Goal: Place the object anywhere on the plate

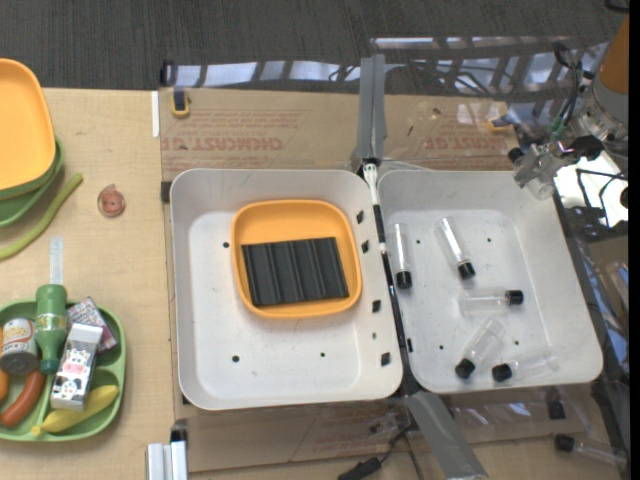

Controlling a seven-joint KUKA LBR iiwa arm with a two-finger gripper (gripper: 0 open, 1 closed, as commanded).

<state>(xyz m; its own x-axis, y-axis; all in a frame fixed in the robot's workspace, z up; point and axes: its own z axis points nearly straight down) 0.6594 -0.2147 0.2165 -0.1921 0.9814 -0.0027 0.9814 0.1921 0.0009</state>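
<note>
Vials first, since they are hardest to read: in the right bin [560, 358] I count 5 clear tubes with black caps, and their glass nearly vanishes against the white floor. 1 upright-lying vial [400, 258] sits close to the bin's left wall, cap toward the near side. 1 slanted vial [455, 248] lies near the middle, well apart from the first. 1 sideways vial [492, 298] lies below it with its cap pointing right. 2 more rest near the front edge: a tilted vial [478, 351] and a faint vial [522, 369] whose body I can barely trace beside its cap.

In the left bin [200, 368] lies 1 orange plate [243, 230], squarish with rounded corners, and on it 1 dark ribbed slab [296, 272] covering most of its floor. None of the vials touches the plate; all 5 are across the divider from it.

My claw [530, 166] hangs at the far right corner, above the back rim of the right bin, tangled in cables and washed by a bright glare. Whether it is spread or closed, I cannot tell, and I can make out nothing gripped in it. My arm is cut off by the upper right edge.

Left of the bins, on the wooden bench [110, 268], sit 1 green tray [110, 393] of toy food, cut by the frame edge, 1 stack of orange and green dishes [22, 138], also cropped, and 1 small pink piece [111, 201].
</note>
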